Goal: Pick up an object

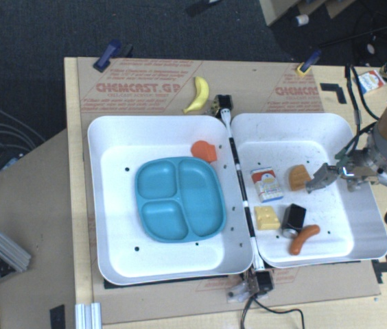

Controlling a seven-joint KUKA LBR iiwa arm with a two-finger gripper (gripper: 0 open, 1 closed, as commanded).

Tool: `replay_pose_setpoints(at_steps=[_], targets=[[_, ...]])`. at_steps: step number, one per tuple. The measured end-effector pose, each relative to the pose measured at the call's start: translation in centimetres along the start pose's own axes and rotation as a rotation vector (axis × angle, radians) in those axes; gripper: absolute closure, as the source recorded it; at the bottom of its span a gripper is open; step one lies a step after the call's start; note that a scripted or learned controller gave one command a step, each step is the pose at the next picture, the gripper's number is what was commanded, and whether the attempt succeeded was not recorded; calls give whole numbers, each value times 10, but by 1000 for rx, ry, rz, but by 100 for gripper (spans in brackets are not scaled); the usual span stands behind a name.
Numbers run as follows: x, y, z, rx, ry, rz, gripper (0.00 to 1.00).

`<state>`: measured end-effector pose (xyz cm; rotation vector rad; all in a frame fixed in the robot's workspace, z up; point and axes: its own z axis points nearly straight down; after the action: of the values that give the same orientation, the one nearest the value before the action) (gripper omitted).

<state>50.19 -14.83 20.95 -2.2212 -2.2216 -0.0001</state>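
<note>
looking down from the camera view, there are two white bins side by side on a brown bench [145, 84] with red lettering. the left bin [111, 204] has a blue divided plate [180, 199] sitting in the middle and a small orange object [204, 151] just beside the plate's upper right corner. a yellow banana [197, 95] lies on the bench above the left bin, outside both.

the right bin [365, 218] is where the loose stuff is: a red-and-white carton [267, 184], a brown chunk [299, 177] just to its right, a pale yellow block [267, 217] below the carton, a black object [294, 217] next to that, and an orange-red sausage-shaped piece [304, 238] touching or nearly touching the black one.

the arm comes in from the right, and the gripper [318, 180] hangs over the right bin just beside the brown chunk, on its right side. nothing is visibly held between its tips. can't tell how far apart they are, it's too small and dark.
</note>
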Motion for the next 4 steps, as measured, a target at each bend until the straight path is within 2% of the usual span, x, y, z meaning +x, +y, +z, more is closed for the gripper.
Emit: replay_pose_setpoints(at_steps=[1,2,3,4], targets=[[-6,29,123,2,1,0,0],[25,96,125,-1,0,-1,0],[25,96,115,-2,0,-1,100],[68,50,-11,-1,0,-1,100]])
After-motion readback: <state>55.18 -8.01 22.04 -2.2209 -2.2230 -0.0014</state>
